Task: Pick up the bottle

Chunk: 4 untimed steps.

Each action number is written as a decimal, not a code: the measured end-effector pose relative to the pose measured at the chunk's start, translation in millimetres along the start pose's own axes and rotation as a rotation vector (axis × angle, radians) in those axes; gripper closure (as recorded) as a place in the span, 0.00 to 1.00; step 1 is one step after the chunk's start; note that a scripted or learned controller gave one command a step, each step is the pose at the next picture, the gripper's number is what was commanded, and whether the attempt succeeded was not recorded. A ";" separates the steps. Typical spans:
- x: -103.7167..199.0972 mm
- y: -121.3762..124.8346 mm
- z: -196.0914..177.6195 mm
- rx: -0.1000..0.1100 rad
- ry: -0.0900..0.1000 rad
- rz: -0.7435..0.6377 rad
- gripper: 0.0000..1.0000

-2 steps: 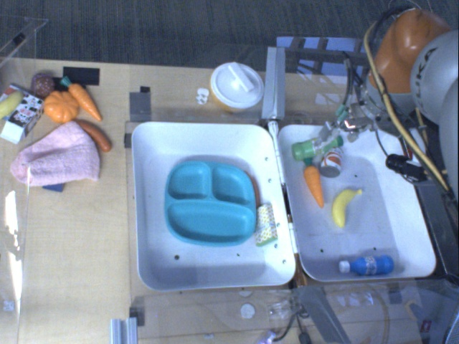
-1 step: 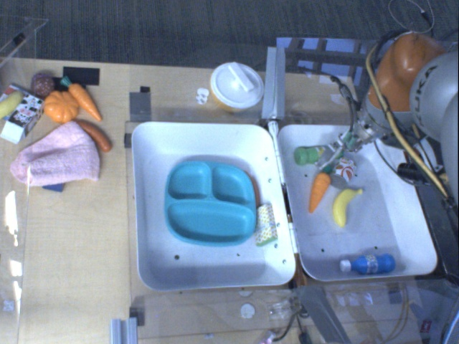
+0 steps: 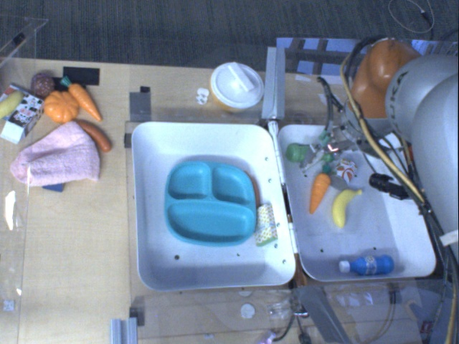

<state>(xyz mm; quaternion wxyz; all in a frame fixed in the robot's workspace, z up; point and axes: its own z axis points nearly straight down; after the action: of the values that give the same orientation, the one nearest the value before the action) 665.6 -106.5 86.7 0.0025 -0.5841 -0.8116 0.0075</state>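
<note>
The bottle (image 3: 367, 265) is small and blue with a white cap at its left end. It lies on its side near the front edge of the right bin (image 3: 409, 242). My gripper (image 3: 324, 153) hangs low over the far left part of that bin, well behind the bottle, among a green toy (image 3: 296, 151) and a red-and-white item (image 3: 346, 169). The grey arm (image 3: 423, 113) with its orange band (image 3: 376, 74) comes in from the upper right. Nothing shows clearly between the gripper's tips.
A toy carrot (image 3: 319, 190) and a banana (image 3: 344, 206) lie mid-bin between gripper and bottle. The left bin (image 3: 154, 249) holds a blue divided plate (image 3: 211, 201) and a patterned packet (image 3: 266, 224). A white lid (image 3: 237, 84), pink cloth (image 3: 57, 158) and toy vegetables (image 3: 72, 104) lie outside.
</note>
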 end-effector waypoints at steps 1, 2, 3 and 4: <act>3.0 1.7 -0.1 -0.002 -0.003 -0.071 0.00; 0.8 0.2 -9.9 0.001 -0.007 -0.073 1.00; 6.5 1.9 -1.7 0.007 0.011 0.290 1.00; 14.0 -23.1 -2.4 -0.024 0.008 0.640 1.00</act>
<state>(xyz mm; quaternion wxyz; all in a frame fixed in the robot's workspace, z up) 639.2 -100.5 89.4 -0.0038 -0.8098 -0.5867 -0.0040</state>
